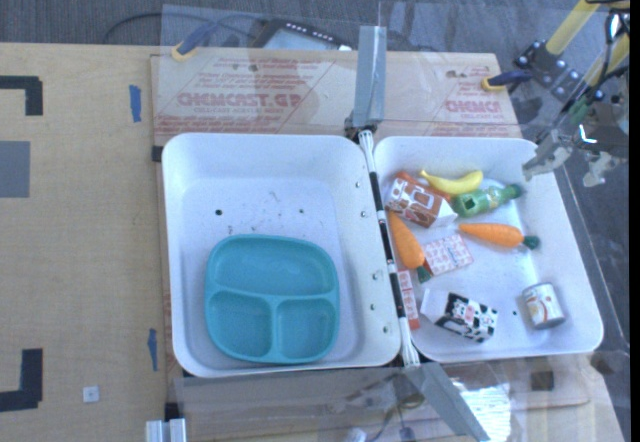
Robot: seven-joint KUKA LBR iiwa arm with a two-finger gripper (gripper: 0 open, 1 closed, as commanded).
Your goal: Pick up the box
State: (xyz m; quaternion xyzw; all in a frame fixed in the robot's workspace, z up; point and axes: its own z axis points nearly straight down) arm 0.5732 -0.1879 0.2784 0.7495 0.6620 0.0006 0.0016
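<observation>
Box (415, 198), orange and white, label unreadable, in right bin (585, 330) beside banana (452, 181). Hand (572, 145) over bin's far right corner, grip state untellable. "CHEMCAST" printed on sheet (250, 90) behind.

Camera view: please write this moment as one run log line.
gripper: over right bin's far right edge, nothing seen held | box: lying in right bin, untouched | teal plate: left bin
</observation>
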